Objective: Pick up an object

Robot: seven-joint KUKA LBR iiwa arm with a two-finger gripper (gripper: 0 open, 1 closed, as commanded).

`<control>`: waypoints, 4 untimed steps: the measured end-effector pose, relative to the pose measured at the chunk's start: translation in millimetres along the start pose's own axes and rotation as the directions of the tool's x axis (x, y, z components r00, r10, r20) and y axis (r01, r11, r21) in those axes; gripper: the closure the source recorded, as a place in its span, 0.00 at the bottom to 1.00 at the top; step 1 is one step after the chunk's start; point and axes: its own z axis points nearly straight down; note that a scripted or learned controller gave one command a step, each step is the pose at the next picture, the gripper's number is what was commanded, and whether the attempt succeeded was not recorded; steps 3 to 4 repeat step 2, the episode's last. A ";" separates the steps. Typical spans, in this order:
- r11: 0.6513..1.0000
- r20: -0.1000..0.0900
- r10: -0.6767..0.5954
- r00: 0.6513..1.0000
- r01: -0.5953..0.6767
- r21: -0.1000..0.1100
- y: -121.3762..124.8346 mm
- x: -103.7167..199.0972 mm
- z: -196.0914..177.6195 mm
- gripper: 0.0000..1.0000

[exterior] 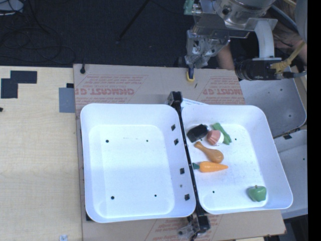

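The right bin (268,134) holds several toy foods. A black piece (197,132) lies near its left wall, with a pink and white piece (215,137) and a green piece (222,132) beside it. Below them lie a tan drumstick (209,152) and an orange carrot (212,167). A green pepper (257,193) sits in the near right corner. My gripper (191,73) hangs high behind the bins, above the cardboard, well clear of all the objects. Nothing shows between its fingers.
The left bin (90,134) stands beside the right one, joined by a black clip strip (181,149). Both rest on a cardboard sheet (125,87) over a wooden bench. A grey metal plate (273,99) lies at the right.
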 end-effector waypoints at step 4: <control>1.000 -0.002 -0.010 1.000 0.010 0.000 -86.1 40.7 -22.2 1.00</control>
